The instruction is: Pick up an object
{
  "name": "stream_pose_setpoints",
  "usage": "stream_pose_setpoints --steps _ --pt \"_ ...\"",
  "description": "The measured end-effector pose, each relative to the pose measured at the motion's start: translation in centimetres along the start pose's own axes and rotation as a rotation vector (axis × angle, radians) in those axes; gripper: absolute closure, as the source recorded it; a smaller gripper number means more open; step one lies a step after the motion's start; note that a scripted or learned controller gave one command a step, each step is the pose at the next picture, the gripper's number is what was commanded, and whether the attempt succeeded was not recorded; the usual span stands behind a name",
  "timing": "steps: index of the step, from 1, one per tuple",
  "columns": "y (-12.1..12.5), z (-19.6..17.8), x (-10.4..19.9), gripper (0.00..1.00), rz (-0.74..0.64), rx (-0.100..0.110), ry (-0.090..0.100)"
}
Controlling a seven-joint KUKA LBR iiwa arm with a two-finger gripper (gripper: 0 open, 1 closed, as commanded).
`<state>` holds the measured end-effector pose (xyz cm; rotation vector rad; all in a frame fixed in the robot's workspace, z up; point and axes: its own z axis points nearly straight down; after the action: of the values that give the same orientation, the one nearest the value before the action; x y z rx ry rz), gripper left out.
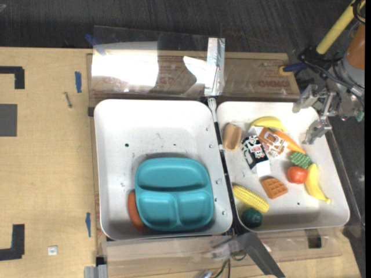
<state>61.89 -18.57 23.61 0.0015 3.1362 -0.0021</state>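
**Gripper over the right bin's far corner, nothing in it**

From my seat I saw the gripper [313, 117] at the far right corner of the right bin [339, 213], its fingers spread apart with nothing between them. One finger pointed down over the bin's right rim, near the carrot [288, 141] but clear of it. The orange band sat at the frame's right edge.

The right bin held the toys. A yellow banana [266, 121] lay near the far wall, with a bread roll [232, 136] to its left beside the divider. A black-and-white box [253, 148] and an orange-and-white packet [271, 142] lay touching in the middle. The carrot ran slantwise to some green leaves [301, 158], and a tomato [296, 175] sat just below them. A second banana [316, 184] lay along the right side. A waffle [273, 187], a corn cob [250, 197] and a dark green vegetable [252, 217] filled the near part.

The left bin [116, 126] carried a teal divided tray [173, 193] with something orange [133, 208] tucked under its left edge.
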Motion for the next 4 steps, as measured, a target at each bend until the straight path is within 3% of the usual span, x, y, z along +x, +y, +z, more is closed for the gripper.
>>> stream_pose_setpoints --steps 1,2,3,4 --pt "-2.6 11.9 0.1 0.00 -0.193 0.003 -0.012" --pt "0.4 13.6 -3.9 0.00 -0.196 0.008 0.007" --pt "-3.9 14.9 2.3 0.00 -0.256 0.001 0.000" --pt "0.8 14.8 4.5 0.00 -0.183 -0.003 0.000"
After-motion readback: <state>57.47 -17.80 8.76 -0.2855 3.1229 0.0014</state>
